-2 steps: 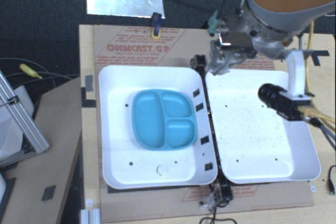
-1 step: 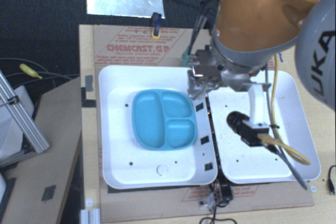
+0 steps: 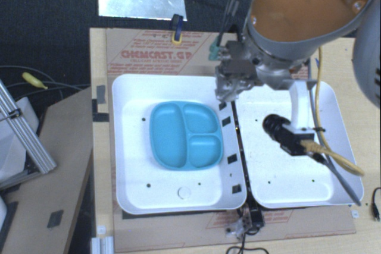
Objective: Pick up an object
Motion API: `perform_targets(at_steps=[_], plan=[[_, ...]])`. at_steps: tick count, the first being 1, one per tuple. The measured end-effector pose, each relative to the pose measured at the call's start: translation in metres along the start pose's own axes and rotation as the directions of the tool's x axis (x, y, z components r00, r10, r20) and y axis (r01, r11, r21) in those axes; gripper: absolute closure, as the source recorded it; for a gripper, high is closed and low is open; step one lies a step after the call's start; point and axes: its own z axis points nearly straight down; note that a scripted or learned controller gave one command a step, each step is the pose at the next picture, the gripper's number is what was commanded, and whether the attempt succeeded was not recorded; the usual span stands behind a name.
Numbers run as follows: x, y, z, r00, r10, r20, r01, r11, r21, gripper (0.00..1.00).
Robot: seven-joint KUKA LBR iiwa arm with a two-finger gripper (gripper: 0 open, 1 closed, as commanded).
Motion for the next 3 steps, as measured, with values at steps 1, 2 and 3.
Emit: perform_targets(at_steps=[1, 2, 3], plan=[[0.000, 0.001, -0.009, 1.000, -0.006, 0.000, 0.006, 1.000, -0.001, 1.00], [0.000, 0.001, -0.020, 1.000, -0.012, -0.001, 0.012, 1.000, -0.003, 1.00], [0.001, 0.002, -0.031, 1.000, -0.019, -0.002, 0.019, 1.000, -0.005, 1.00]])
